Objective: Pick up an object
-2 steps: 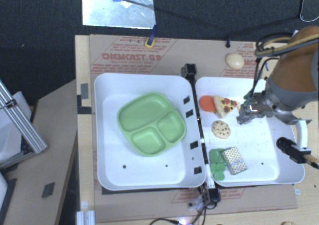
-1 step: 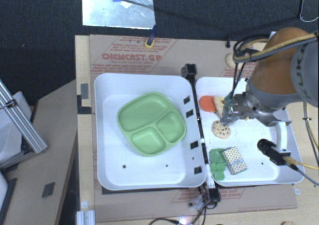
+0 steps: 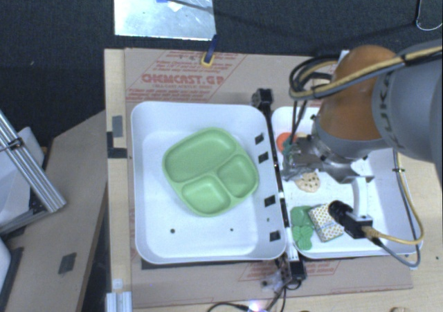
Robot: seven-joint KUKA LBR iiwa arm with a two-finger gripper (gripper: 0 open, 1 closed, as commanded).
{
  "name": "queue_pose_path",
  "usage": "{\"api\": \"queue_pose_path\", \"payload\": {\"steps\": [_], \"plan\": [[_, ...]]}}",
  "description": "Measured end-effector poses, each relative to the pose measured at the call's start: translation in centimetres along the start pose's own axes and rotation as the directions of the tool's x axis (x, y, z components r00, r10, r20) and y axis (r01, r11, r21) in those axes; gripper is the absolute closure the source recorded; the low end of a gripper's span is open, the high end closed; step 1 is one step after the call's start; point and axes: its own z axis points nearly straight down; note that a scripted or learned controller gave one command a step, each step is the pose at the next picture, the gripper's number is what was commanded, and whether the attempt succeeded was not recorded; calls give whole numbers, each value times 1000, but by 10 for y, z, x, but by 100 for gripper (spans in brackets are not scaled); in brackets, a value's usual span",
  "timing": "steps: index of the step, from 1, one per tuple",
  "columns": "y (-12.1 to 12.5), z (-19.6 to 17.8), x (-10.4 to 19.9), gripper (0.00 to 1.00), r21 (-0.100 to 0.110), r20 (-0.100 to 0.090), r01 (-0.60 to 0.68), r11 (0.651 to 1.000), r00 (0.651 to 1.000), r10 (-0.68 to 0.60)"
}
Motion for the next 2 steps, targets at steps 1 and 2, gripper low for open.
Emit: {"api": "queue_pose_path", "payload": {"steps": [1,2], "plan": [[-17,-5,24,100,0,1,-2,1000,1000,2],[-16,-4,21,100,-1,2,-8,1000,1000,8]]}}
